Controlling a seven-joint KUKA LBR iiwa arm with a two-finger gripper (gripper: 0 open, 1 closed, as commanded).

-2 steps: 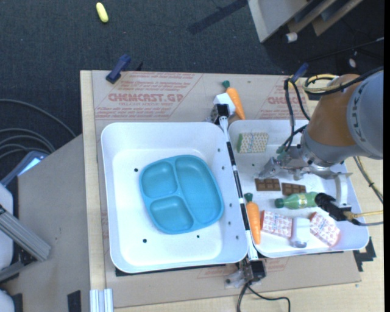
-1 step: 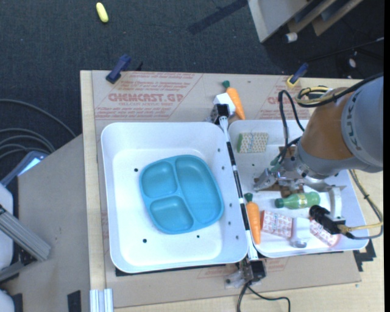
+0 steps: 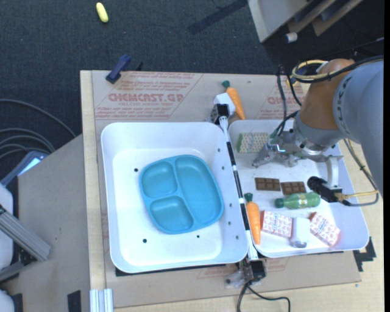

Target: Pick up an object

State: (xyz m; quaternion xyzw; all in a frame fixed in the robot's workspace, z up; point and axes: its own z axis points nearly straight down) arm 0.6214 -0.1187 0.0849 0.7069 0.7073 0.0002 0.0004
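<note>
Green plastic bottle (image 3: 298, 200) in the right white bin (image 3: 359, 234): light, slick, rolls.
Grab it mid-body; can't tell your gripper (image 3: 277, 152) state (too blurry).

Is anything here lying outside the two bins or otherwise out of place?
Yes. One carrot lies on the bench above the bins, outside both. A yellow piece and a dark blue piece also lie outside them.

Dark grey carpet floor (image 3: 55, 73) around desk (image 3: 152, 91), speckled texture. Desk top pale board, red printed lettering (image 3: 146, 96) along far edge. Small yellow object (image 3: 102, 12) on floor beyond desk's far left corner. Dark blue object (image 3: 118, 69) at far left corner. Black cables (image 3: 27, 131) looping on floor off left edge. Beige furniture (image 3: 304, 18) beyond far right corner. Even, soft light.
</note>
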